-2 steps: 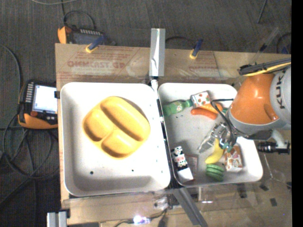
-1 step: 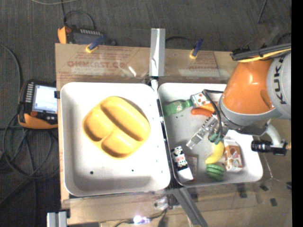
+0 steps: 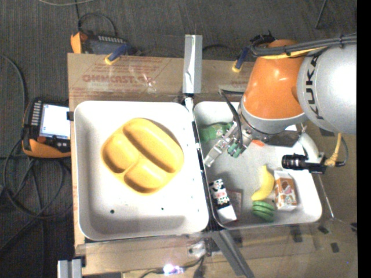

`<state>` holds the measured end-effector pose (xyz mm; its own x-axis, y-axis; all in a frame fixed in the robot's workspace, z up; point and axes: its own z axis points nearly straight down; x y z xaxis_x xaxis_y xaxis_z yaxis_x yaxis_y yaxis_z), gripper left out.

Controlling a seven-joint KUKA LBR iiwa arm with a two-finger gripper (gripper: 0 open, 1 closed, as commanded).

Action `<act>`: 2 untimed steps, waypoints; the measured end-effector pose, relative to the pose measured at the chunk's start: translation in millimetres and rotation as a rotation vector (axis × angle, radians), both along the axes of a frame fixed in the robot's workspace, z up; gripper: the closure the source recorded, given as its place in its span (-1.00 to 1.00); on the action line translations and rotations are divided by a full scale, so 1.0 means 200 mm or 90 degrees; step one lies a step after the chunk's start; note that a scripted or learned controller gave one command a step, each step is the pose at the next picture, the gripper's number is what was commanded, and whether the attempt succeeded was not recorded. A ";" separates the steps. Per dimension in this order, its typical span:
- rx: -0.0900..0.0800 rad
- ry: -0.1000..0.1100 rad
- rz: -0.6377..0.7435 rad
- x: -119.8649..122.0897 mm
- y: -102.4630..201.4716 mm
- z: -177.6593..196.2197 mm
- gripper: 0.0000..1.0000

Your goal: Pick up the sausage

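**While the Arm Hung Over the Right Bin**

As I looked down from the near edge, the right bin (image 3: 246, 168) held most of the clutter. A small black-and-white bottle (image 3: 222, 197) lay at its near left. To the right of that sat a green round thing (image 3: 264, 211), a banana (image 3: 265, 182) and a red-and-white packet (image 3: 286, 191), all crowded together. Farther in, the gripper (image 3: 224, 148) hung low beside the bin's left wall, just near of a green packet (image 3: 211, 132). Whether it was open or closed I could not tell from where I stood, and I saw nothing held in it.

The sausage I could not pick out for certain. A reddish scrap (image 3: 258, 144) peeped from under the orange-banded arm (image 3: 275, 91) and may have been it, mostly hidden. In the left bin (image 3: 81, 155) lay a yellow divided plate (image 3: 143, 154). Beyond both bins was a cardboard sheet (image 3: 127, 77).

My worry was a wrong or empty grasp. The gripper sat nearer the green packet than the reddish scrap, so closing there could catch the packet or nothing. The bin wall close by might also foul it or nudge the packet.
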<state>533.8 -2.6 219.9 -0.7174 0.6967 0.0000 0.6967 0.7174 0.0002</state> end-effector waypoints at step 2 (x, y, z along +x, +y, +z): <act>0.001 0.000 0.483 -0.25 0.49 -0.08 1.00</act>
<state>483.6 95.3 204.7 -0.9999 0.0125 0.0009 0.0125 0.9999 0.0010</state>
